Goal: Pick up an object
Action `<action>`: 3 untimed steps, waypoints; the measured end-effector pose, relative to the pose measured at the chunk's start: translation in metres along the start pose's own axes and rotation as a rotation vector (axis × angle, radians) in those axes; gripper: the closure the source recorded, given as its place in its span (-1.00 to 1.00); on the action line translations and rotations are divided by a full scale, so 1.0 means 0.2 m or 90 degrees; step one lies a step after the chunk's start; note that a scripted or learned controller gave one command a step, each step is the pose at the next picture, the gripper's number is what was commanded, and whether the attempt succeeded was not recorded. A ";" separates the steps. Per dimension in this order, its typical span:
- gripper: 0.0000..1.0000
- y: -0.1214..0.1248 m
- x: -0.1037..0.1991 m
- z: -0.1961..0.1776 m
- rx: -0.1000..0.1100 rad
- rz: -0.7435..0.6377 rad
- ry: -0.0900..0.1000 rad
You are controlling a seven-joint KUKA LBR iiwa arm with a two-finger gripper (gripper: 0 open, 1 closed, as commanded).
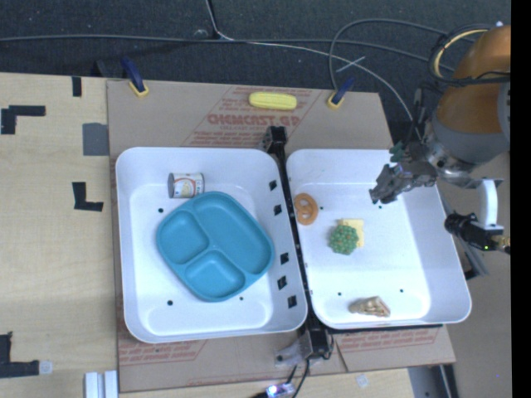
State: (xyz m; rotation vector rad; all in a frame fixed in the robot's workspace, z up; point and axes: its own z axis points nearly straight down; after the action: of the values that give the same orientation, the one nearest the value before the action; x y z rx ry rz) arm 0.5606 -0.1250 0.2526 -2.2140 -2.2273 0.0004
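The small green bumpy broccoli-like toy (343,239) in the right white bin (431,264) looks light and soft; pinch its sides. Whether the end effector (384,190) is spread, I cannot tell.

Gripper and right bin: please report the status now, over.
Gripper over right bin, upper right part, nothing between its fingers. Broccoli, pretzel, tan piece lie untouched. Nothing blocking them.

My tool (387,189) hangs over the right bin (431,297). Broccoli (343,239) lies near its middle. A blue tray (214,245) sits in the left bin (133,222).
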 end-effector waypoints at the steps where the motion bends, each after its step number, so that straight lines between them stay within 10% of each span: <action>1: 1.00 0.09 0.30 0.04 0.000 -0.001 0.000; 3: 1.00 0.20 0.83 0.02 0.000 0.000 0.000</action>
State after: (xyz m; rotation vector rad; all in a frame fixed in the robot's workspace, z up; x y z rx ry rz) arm 0.5992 0.0420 0.2492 -2.2133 -2.2278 0.0002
